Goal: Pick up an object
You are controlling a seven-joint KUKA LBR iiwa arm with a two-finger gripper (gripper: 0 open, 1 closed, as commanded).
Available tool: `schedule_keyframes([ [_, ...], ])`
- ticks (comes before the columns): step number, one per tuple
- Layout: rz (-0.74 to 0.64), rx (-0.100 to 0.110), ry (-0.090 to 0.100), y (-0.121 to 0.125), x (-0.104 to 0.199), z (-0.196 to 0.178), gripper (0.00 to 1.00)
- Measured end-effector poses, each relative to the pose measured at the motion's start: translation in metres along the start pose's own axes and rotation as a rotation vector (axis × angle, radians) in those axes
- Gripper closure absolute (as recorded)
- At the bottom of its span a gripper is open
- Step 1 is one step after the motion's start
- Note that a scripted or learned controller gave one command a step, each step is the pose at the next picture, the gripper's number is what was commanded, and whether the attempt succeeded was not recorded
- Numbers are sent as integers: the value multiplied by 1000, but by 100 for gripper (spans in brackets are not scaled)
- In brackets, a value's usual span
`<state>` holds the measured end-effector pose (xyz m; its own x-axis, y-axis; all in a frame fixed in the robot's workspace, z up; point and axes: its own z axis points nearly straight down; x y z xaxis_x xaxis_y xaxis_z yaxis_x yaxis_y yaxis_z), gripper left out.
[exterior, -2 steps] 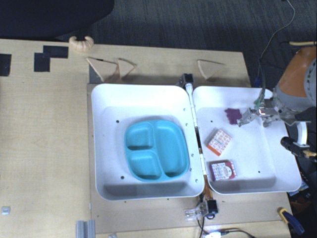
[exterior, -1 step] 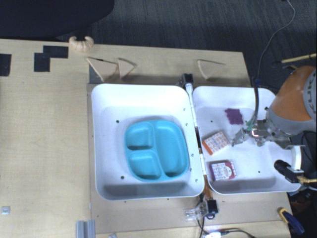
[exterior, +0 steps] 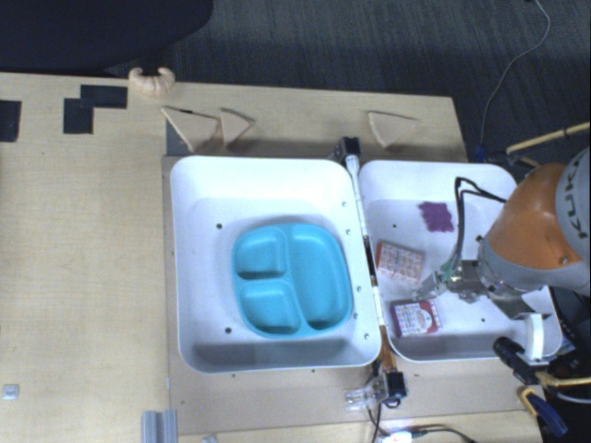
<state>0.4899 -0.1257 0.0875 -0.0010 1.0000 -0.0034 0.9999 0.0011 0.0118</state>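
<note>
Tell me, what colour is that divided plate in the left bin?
Light blue, a turquoise shade. The divided plate shows plainly in the camera view, lying in the left bin.

No text was legible. The 2 printed packets [exterior: 400,262] [exterior: 415,317] in the right bin [exterior: 397,201] carried markings too small to read.

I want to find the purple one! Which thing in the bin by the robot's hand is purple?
The small purple piece at the far side of the right bin. The two flat packets nearer the hand are pale with red print.
</note>
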Motion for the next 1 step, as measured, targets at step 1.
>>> schedule_keyframes([
  [1, 0, -6, -1, 2, 0, -11, 100],
])
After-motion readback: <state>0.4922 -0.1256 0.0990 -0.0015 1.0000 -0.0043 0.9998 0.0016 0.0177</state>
